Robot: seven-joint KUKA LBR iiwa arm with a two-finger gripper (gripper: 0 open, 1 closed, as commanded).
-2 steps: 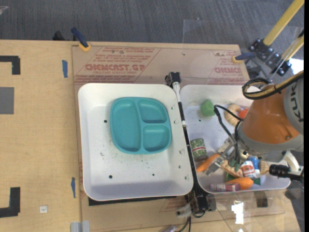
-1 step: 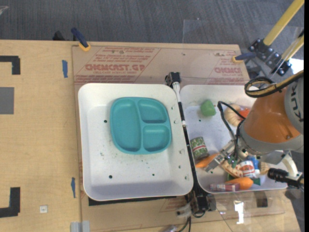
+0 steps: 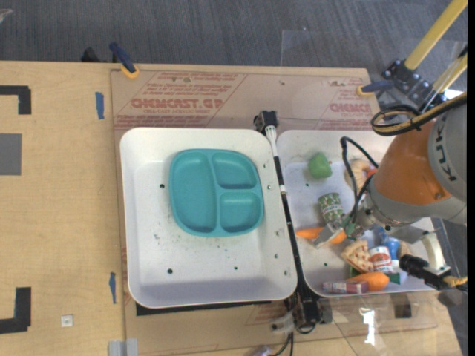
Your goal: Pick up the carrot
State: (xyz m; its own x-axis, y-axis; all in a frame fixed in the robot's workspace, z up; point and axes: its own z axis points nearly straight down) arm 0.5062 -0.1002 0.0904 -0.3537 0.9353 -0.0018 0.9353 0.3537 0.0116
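Your carrot (image 3: 369,280) is lying near the right bin's (image 3: 300,191) front edge, among clutter. Your gripper (image 3: 349,227) is hovering over that bin; you cannot tell its state.

My bench (image 3: 52,221) carries a printed cardboard sheet (image 3: 185,99), and on that sheet sit my two white bins (image 3: 141,221) side by side.
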